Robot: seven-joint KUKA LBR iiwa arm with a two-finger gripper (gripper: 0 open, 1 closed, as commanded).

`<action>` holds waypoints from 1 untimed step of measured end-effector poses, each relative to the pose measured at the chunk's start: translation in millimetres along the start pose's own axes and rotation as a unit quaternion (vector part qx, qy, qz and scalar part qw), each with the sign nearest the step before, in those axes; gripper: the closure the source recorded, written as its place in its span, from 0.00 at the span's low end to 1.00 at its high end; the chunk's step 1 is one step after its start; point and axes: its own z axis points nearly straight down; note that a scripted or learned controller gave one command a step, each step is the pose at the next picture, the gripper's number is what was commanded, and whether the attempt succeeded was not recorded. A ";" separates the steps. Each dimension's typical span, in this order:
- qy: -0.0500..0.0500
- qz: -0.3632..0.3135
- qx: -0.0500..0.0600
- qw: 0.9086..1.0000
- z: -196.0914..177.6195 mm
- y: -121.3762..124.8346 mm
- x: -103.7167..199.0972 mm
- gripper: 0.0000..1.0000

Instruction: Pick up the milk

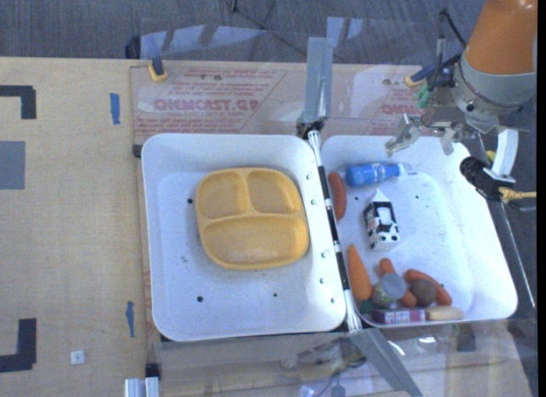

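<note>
Hovering with its fingers spread apart, the gripper (424, 133) hangs above the right bin (486, 250) — milk (381, 224) well apart.

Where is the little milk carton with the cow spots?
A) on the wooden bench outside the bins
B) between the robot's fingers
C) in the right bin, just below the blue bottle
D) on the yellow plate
C: the milk carton lies in the right bin, just below the blue bottle, while the yellow plate sits in the left bin and the gripper is up at the right bin's far edge.
</note>
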 end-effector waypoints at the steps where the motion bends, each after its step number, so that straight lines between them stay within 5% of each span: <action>1: 0.000 -0.081 0.000 0.997 140.5 -51.0 7.7 0.00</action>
